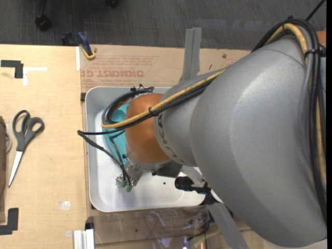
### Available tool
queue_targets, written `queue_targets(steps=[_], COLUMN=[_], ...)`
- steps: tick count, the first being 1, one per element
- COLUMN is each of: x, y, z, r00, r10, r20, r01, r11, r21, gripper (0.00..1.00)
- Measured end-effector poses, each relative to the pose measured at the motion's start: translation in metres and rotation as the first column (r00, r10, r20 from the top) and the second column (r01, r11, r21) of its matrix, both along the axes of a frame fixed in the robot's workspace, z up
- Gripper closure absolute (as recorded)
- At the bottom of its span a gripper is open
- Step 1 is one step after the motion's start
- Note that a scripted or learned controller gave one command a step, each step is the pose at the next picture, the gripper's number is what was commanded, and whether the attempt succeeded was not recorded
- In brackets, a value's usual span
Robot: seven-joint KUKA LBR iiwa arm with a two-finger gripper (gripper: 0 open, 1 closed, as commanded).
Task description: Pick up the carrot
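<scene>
We see the gripper [124,182] low in the white bin [98,191], toward its 7 o'clock corner, its jaw opening beyond our telling, and we cannot make out the carrot or its long axis beneath the arm [244,139].
</scene>
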State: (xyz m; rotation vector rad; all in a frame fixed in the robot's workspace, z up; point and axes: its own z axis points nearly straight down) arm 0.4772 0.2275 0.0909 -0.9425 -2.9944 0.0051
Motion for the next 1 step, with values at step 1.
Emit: queue_targets(steps=[1], x=[0.0489], y=[0.0101], z=[-0.0001], r00=[0.953], r10=[-0.302], r20=[-0.011], r01=[0.302], r11=[0.953], r21=[0.005], gripper=[1.0])
